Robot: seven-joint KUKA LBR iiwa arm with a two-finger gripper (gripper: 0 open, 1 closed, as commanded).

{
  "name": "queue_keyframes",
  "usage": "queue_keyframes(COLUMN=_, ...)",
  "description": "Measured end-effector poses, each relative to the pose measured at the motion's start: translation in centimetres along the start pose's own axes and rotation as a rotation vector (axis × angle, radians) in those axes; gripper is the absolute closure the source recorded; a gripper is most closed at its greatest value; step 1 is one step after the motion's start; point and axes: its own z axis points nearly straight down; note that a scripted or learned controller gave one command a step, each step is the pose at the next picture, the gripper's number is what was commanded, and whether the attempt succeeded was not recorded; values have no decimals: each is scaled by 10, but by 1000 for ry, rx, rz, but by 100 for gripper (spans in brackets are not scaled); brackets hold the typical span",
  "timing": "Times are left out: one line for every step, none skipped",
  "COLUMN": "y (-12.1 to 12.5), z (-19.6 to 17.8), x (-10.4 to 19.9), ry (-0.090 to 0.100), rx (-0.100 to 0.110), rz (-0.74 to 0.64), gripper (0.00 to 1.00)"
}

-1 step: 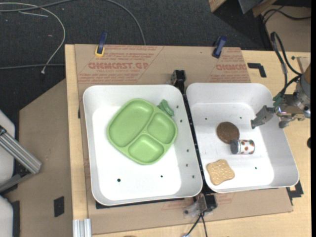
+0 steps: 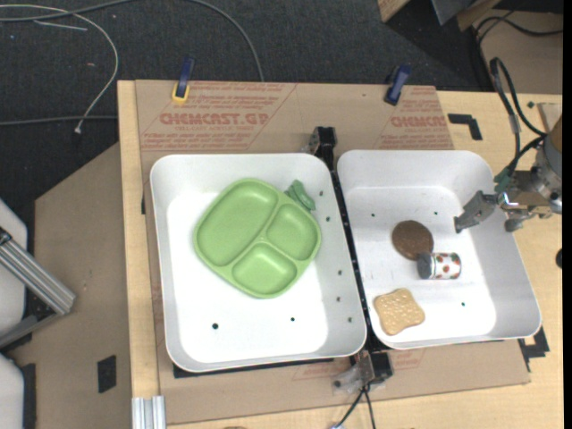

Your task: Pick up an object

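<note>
Hovering tool point(image 2: 490, 211) above right bin's point(image 2: 420, 170) right rim, holding nothing

bare floor around green plate point(image 2: 257, 237)

Both bins white: left bin point(image 2: 170, 239), right bin point(image 2: 500, 266). Divided plate point(image 2: 255, 239) light green, darker green bit point(image 2: 302, 195) at its edge. Round disc point(image 2: 412, 238) brown. Small can point(image 2: 440, 264) white with red and dark markings. Cracker point(image 2: 398, 311) tan, dotted. Cardboard point(image 2: 214, 114) tan, red lettering; clamps point(image 2: 184, 79) blue.
</note>
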Motion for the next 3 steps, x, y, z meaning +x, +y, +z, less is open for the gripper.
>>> queue_keyframes(y=2, z=43, x=6, ry=2, rx=4, rz=0, gripper=0)
queue_keyframes(y=3, z=97, x=17, ry=3, rx=5, rz=0, gripper=0)
queue_keyframes(y=3, z=149, x=17, ry=0, rx=1, rz=0, gripper=0)
